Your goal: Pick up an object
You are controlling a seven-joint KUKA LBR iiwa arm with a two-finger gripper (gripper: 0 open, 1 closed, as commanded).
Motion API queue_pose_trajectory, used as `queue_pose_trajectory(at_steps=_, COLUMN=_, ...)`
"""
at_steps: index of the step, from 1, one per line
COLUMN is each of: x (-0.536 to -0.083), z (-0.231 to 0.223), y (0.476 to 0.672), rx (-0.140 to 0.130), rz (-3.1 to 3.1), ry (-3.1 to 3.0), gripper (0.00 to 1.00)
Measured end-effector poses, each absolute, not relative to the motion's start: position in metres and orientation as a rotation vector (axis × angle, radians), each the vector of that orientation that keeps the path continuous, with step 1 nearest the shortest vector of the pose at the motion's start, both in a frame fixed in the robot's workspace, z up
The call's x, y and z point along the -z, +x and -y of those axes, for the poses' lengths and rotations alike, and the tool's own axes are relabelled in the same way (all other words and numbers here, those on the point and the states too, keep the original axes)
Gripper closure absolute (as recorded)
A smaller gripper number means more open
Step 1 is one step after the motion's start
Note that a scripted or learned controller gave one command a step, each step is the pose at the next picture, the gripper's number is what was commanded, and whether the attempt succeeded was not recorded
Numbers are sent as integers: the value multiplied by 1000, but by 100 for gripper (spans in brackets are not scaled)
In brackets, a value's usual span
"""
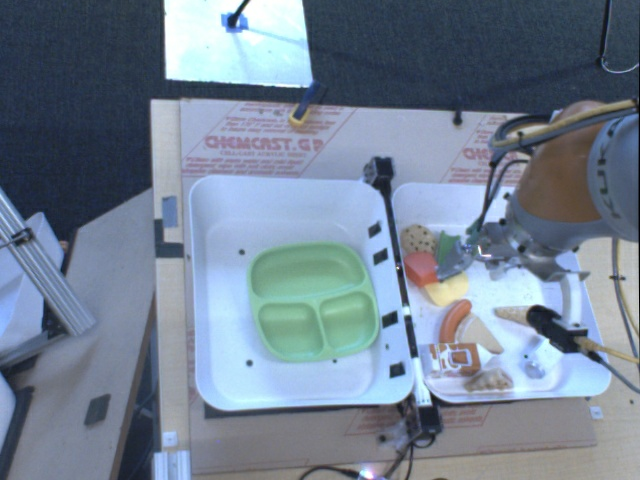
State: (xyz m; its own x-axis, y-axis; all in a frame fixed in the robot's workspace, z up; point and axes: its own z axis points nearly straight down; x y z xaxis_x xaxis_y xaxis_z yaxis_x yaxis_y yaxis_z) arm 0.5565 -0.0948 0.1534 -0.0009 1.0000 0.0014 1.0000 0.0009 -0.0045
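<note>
Gripper (pixel 458 258): low in the right bin (pixel 580 298), fingers over a green item (pixel 447 242); whether they are spread, closed or gripping cannot be told. Landmark: red block (pixel 421 267).
- Green item: just above-right of it.
- Cookie (pixel 416 237): just above.
- Yellow piece (pixel 447 289): below-right, touching.
- Sausage (pixel 454 319): further below.
- Orange-and-white carton (pixel 457 358): near bin's front; print unreadable.
- Green divided tray (pixel 312 300): in left bin (pixel 230 218).
- Board (pixel 265 140): red lettering "CHEMCAST GP".
</note>
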Motion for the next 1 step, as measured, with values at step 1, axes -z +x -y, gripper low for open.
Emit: queue_pose_trajectory(at_steps=1, x=-92, z=93, y=560, rx=-1, rz=2220, ry=-2219, gripper=0)
